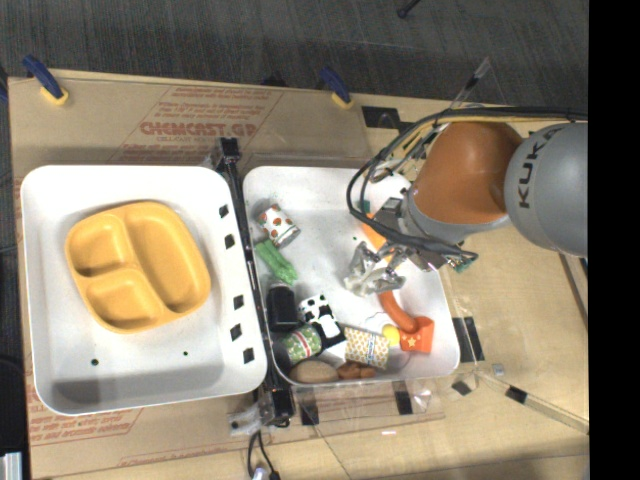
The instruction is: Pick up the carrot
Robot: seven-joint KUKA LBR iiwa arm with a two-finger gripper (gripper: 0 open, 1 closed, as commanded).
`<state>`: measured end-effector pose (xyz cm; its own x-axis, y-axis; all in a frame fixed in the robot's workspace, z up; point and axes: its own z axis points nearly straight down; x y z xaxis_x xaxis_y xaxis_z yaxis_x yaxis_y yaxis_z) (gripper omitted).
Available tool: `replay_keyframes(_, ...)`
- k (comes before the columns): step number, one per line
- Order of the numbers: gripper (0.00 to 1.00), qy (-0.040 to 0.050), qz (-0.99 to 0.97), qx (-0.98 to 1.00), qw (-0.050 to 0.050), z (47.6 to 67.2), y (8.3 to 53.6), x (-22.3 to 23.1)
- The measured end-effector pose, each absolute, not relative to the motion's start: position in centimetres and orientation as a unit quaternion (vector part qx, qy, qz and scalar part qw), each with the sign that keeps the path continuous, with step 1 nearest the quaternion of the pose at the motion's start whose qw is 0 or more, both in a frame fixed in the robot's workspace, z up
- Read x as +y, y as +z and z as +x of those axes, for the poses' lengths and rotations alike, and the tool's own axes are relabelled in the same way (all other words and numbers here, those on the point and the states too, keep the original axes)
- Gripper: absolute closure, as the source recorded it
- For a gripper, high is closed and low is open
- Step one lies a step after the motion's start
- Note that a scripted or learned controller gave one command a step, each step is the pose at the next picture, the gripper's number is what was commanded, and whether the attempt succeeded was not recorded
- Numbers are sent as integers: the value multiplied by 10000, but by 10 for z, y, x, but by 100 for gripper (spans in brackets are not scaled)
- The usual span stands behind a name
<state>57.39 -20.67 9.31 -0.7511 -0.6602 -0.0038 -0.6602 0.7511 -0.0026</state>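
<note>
You'll find the carrot (399, 315) against the right bin's (330, 183) right wall, just below the gripper (374, 273); open floor lies left. Jaw spread: cannot tell.

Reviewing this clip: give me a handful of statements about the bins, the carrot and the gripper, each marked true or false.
1. The yellow divided tray lies in the left bin. True.
2. The carrot is in the left bin. False: it lies in the right bin, near its right wall.
3. The gripper is above the right bin. True.
4. The carrot is raised between the gripper's fingers. False: it lies on the bin floor, just below the gripper in the picture.
5. The green object lies inside the yellow tray. False: it lies in the right bin, near the divider.
</note>
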Motion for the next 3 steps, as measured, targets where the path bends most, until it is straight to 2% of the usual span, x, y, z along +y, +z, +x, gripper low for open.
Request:
replay_keyframes(1,0,-4,-3523,9359,21,574,93,-207)
replay_keyframes(2,100,-10,-3552,9348,39,576,104,-205)
replay_keyframes(3,0,-7,-3551,9348,36,576,104,-205)
